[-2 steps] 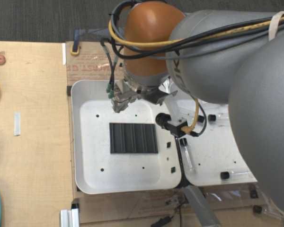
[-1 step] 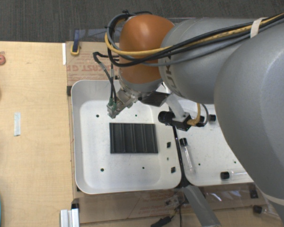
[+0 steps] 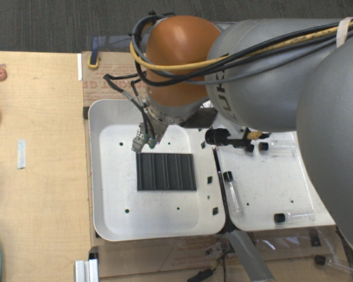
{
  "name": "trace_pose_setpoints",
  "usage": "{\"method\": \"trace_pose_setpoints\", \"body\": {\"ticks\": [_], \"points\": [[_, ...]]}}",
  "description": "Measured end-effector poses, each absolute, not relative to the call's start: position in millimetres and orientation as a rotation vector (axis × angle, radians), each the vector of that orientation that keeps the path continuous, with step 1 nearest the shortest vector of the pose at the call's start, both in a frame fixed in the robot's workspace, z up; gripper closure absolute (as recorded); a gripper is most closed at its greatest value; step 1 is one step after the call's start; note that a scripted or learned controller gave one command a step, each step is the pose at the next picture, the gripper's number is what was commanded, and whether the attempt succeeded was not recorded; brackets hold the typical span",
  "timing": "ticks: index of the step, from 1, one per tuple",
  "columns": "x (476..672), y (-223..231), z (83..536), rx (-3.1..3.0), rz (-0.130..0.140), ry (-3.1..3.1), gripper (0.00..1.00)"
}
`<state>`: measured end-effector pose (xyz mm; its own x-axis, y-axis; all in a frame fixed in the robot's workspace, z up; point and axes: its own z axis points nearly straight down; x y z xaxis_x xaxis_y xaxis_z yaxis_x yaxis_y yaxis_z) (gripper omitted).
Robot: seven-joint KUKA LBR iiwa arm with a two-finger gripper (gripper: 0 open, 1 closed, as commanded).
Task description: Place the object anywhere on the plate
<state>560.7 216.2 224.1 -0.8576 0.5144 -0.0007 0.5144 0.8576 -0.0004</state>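
- Hovering over the left bin (image 3: 106, 216), the gripper (image 3: 145, 141) sits at the dark ribbed plate (image 3: 166, 171)'s upper-left corner; whether it holds anything, I cannot tell.
- No separate object shows beneath it.
- Centre over the plate before releasing.

Dark grey carpet floor (image 3: 47, 16), light wooden bench top (image 3: 41, 157), brown cardboard underlay (image 3: 115, 78)

Left white bin (image 3: 106, 204): a dark ribbed rectangular mat (image 3: 166, 171) lies flat at its centre. Right white bin (image 3: 294, 181): a black-capped clear tube (image 3: 294, 217) at 5 o'clock, another clear tube (image 3: 232, 192) along the 9 o'clock edge. Wooden bench surface (image 3: 41, 128) adjoins on the left.
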Motion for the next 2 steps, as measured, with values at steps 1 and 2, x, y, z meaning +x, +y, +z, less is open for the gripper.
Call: {"method": "trace_pose_setpoints", "body": {"ticks": [1, 2], "points": [[527.4, 200.1, 270.7, 0.376, 0.000, 3.118, 1.00], [494.9, 187.5, 332.3, 0.117, 0.001, 3.137, 1.00]]}}
